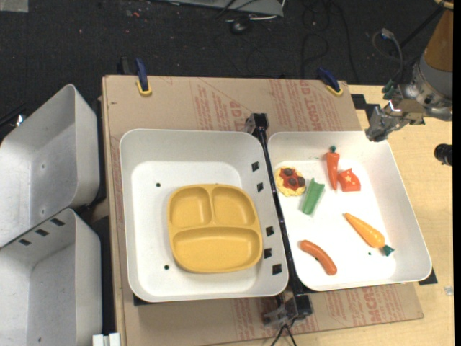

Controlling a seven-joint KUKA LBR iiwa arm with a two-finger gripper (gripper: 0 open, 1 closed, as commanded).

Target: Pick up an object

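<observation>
Camera view looks down on a brown board (pixel 216 96) that carries two shallow white bins side by side. The left bin (pixel 140 157) is the larger-looking one, and a yellow compartment tray (pixel 215 228) lies flat in its middle, with two small sections at the far side and one long section at the near side. The right bin (pixel 403 215) touches the left one along a dark centre seam and holds the small toy foods.

The arm (pixel 441 42) enters at the far right, grey with an orange band, and its gripper (pixel 379 125) hangs over the far right corner of the right bin, just outside the rim and above the bench. Whether it is wide or narrow cannot be told from here; nothing is seen in it.

Inside the right bin, an orange carrot (pixel 366 231) with a green tip lies toward the near right, slanted. A red-orange sausage (pixel 318 256) lies at the near side, left of the carrot and apart from it. A green strip (pixel 313 197) lies near the middle, tilted, just beside a small round pizza (pixel 290 181) at the far left of the bin. A thin red chili (pixel 332 169) stands lengthwise toward the far side, and a red chunk (pixel 349 181) lies just right of it, almost touching.
</observation>
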